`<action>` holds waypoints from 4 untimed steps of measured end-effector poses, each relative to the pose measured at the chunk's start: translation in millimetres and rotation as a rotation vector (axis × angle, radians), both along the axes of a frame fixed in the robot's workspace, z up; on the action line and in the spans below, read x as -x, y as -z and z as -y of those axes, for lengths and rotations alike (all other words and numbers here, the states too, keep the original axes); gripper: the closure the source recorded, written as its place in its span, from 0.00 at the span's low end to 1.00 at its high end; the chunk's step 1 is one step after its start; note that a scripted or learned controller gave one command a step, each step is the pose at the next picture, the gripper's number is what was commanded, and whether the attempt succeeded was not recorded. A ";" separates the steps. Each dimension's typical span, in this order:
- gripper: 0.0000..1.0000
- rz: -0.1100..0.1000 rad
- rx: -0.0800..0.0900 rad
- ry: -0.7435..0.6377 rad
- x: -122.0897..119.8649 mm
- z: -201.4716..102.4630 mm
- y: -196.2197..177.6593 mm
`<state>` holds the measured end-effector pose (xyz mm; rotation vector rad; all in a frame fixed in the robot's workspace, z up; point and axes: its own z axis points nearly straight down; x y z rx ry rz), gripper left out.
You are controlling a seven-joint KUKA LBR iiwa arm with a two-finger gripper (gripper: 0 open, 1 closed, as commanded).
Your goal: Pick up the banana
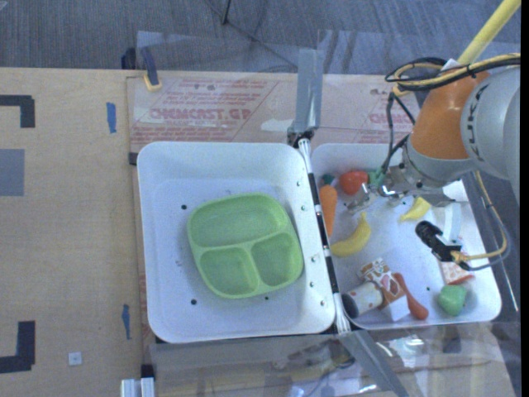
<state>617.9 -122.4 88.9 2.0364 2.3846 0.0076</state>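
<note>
The banana (353, 236) lies on the floor of the right bin (488, 304), towards its nine o'clock side, curved and resting free, with the carrot (329, 207) just beside it at eleven o'clock. The gripper (376, 190) hangs at roughly one o'clock from the banana, near it but not on it, close by a red tomato-like piece (355, 180); whether it is released or clenched I cannot tell, as the wrist hides that part, and nothing shows in its grasp. The chief risk, in my judgement, is crowding: a descent slightly off line could catch the carrot or the red piece instead, or nudge the banana against the bin wall at nine o'clock. The fruit's curve may also let it roll or slip out of a pinch taken near a tip. A second yellow piece (416, 210) at three o'clock could be mistaken for the target. The green tray (245, 245) in the left bin (165, 172) stands well apart.
</note>
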 end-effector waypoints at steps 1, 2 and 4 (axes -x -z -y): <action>0.00 0.003 0.005 -0.422 40.5 -25.4 -0.9; 1.00 0.010 0.008 -0.417 39.0 -23.0 -12.0; 0.00 -0.007 0.001 -0.474 52.4 -96.5 -95.3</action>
